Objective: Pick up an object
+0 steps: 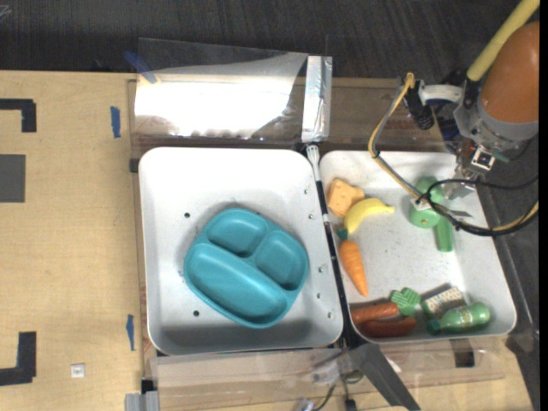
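I see claw (462, 181) over right bin (501, 268), near green toy (431, 215); finger state unclear. Banana (366, 213), carrot (353, 265) nearby; teal tray (247, 265) in left bin (163, 247).

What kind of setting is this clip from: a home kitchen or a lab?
Most likely a robotics lab bench set up for picking trials. Two shallow white bins sit side by side, the right one holds toy food such as a banana and a carrot, and cables trail from the arm's wrist.
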You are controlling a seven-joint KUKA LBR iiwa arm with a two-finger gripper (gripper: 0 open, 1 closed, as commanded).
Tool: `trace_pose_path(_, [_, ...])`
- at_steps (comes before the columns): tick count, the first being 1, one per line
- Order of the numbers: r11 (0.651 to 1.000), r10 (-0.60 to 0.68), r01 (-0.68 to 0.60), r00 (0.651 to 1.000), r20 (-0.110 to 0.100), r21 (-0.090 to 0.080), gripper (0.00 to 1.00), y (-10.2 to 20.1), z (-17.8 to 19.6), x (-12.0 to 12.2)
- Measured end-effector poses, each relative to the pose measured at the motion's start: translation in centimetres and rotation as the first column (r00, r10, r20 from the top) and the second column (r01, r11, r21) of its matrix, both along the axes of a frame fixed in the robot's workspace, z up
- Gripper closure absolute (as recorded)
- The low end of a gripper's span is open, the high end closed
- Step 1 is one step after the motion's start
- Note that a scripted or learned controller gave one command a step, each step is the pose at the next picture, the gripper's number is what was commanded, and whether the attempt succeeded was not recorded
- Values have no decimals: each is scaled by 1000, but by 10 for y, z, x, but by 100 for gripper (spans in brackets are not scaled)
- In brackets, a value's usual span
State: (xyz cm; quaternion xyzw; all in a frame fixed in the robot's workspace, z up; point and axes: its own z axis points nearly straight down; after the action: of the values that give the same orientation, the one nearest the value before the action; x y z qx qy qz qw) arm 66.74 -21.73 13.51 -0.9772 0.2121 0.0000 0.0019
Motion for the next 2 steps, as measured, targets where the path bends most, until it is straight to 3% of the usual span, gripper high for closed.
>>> trace_pose_path(1, [983,183,-183,983,5,-3,100,5,3,1])
trace_pose_path(2, [974,225,-225,974,5,-3,100,13,-1,1])
